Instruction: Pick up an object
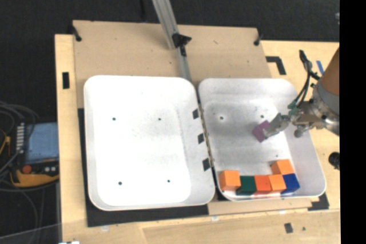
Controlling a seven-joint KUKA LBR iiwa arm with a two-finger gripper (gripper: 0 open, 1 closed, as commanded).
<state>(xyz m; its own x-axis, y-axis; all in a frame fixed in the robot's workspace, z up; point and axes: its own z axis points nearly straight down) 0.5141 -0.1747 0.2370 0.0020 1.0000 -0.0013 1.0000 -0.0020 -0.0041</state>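
Note:
A small purple block is in the middle of the right white bin. My gripper reaches in from the right, and its tip is right against the purple block's right side. From this angle I cannot tell whether the block is gripped or only touched. Along the bin's near wall stands a row of blocks: an orange one, a green one, more orange ones and a blue one.
The left white bin lies beside the right one, with a divider edge between them. A metal camera pole rises behind the bins. Cables and a blue box sit off the bench to the left.

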